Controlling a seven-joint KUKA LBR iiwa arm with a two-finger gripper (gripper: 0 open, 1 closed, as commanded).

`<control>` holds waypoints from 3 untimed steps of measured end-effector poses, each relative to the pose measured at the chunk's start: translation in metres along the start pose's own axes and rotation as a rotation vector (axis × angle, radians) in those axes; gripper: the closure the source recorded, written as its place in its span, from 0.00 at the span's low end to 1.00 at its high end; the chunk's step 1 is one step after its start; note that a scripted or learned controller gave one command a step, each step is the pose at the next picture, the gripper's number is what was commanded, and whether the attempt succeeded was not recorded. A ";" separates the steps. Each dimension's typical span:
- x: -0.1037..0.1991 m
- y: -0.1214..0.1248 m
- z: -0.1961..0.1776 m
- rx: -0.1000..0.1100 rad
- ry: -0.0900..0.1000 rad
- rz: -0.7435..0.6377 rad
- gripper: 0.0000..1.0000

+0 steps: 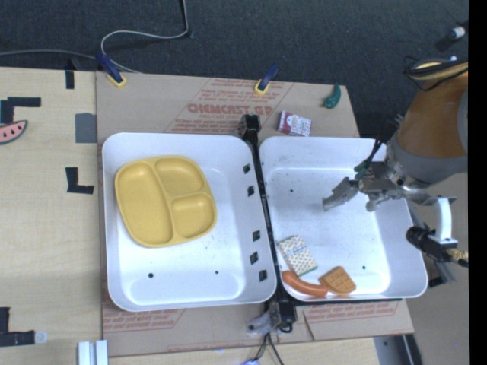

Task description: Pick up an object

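In the right bin (380,158), three small objects lie near the front edge: a patterned packet (297,255), a red-orange sausage (303,284) and an orange cracker-like piece (338,280). My gripper (354,201) hangs over the middle of the right bin, above and to the right of these objects and well apart from them. Its two fingers stand spread, open, with nothing between them. The grey arm with its orange band (434,120) reaches in from the right.
A yellow divided plate (165,200) lies in the left bin (183,284). Behind the bins, a small red-and-white packet (293,123) and a green item (332,96) lie on the cardboard. A black divider clip (249,125) sits between the bins.
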State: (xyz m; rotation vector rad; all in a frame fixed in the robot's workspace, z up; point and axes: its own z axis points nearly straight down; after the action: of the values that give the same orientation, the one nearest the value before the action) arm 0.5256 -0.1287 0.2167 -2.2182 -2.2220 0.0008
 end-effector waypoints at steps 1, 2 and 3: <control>0.065 -0.038 0.033 0.001 0.000 0.000 0.00; 0.143 -0.005 0.033 0.001 0.000 -0.002 0.00; 0.143 -0.005 0.024 0.003 0.000 -0.002 1.00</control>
State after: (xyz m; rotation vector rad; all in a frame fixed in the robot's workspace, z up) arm 0.5204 0.0147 0.1927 -2.2143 -2.2227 0.0034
